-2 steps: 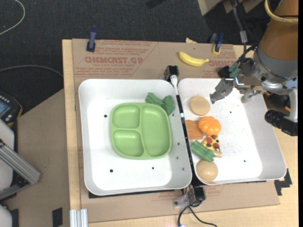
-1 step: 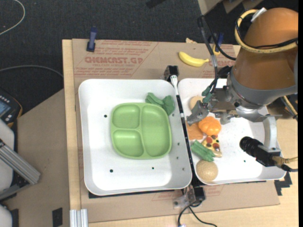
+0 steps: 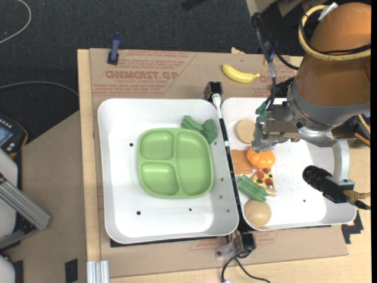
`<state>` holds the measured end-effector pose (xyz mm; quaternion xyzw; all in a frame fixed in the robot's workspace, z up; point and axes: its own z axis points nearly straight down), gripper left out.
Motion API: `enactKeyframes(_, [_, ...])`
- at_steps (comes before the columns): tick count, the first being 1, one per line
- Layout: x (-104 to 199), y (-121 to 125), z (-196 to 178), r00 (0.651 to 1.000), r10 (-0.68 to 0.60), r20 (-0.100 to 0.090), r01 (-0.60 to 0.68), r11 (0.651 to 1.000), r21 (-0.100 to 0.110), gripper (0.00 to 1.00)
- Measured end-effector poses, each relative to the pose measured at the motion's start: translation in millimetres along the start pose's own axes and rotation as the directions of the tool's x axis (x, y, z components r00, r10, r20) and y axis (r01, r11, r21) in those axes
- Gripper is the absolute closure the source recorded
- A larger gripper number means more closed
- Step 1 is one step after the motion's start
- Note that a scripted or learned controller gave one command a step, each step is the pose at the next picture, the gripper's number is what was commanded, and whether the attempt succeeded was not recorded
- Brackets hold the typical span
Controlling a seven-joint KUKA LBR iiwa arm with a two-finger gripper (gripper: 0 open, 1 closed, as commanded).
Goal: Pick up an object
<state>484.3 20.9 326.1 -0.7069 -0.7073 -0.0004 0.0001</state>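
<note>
gripper point(image 3: 263, 148) sits atop the orange toy point(image 3: 260, 158) (right bin point(image 3: 318, 214)); cannot tell its grip.

One fixed overhead camera, slanting down on both white bins point(image 3: 112, 175) together.

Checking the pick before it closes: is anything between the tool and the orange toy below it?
Nothing visible. The tool sits directly above the orange toy in the right bin; the pizza slice and green toy lie beside it, nearer the camera.

Green plate point(image 3: 175, 161), yellow banana point(image 3: 239, 73), white bins point(image 3: 118, 158)
</note>
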Motion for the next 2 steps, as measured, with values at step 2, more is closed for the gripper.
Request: enactKeyframes(2, [48,-4,-129,1.0,-0.002,-0.001,0.002,1.0,-0.006,1.0])
